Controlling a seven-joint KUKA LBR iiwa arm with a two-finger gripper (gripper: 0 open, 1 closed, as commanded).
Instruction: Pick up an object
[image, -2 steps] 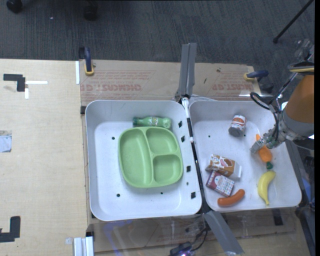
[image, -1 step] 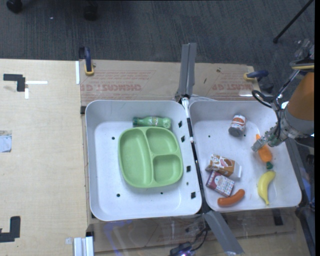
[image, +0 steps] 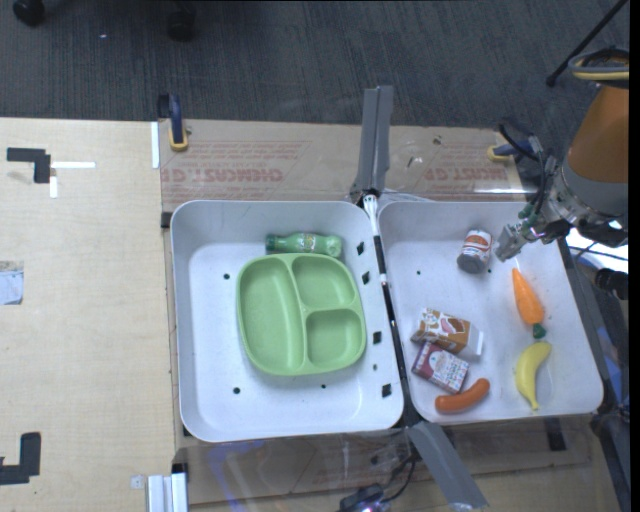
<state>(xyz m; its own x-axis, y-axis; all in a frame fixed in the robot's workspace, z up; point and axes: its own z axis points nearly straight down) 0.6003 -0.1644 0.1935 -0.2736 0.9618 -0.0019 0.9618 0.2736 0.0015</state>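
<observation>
I am over the right bin (image: 570, 395), up near its far right corner. My gripper (image: 520, 238) hangs just to the right of the small can (image: 476, 250). My fingers look tiny and blurry from up here, so I cannot tell if they are wide or narrow. I see nothing between them, and I cannot tell if they touch the can.

I will use the can as my marker for the other things. The can lies on its side on the white floor of the bin. It is grey with a red and white label. The orange carrot (image: 527, 299) is to the right of the can and a bit closer to the front, with its green end pointing to the front. The yellow banana (image: 531, 373) is past the carrot, nearer the front edge. Two little boxes sit in front of the can: the brown and white carton (image: 450, 331) first, then the dark red box (image: 441, 368) touching it. The sausage (image: 463, 397) lies just in front of the red box.

Far to the left of the can is the left bin (image: 195, 330). The green tray (image: 301, 313) with three parts sits in it. A green bottle (image: 303, 243) lies on its side just behind the tray.
</observation>
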